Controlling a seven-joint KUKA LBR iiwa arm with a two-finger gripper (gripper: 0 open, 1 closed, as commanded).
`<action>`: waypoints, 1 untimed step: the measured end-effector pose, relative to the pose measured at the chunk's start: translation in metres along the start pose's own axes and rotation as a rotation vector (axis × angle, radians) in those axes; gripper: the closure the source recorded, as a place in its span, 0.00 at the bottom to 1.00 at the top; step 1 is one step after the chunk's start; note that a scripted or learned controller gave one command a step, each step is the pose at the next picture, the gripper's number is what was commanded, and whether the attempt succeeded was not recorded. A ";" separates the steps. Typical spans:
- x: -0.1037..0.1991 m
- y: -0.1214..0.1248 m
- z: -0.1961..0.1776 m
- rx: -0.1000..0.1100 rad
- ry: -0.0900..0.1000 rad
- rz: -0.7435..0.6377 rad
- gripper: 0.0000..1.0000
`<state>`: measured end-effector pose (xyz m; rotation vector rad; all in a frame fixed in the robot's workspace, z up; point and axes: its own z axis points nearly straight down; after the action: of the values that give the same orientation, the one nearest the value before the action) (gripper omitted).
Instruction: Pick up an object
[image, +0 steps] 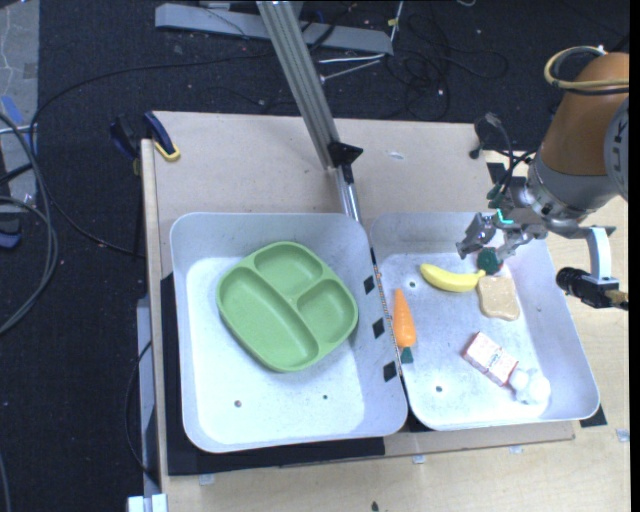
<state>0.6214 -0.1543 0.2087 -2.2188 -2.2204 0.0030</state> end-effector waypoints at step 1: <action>0.000 0.001 -0.002 -0.004 -0.001 -0.001 0.00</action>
<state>0.6224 -0.1543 0.2104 -2.2203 -2.2232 -0.0004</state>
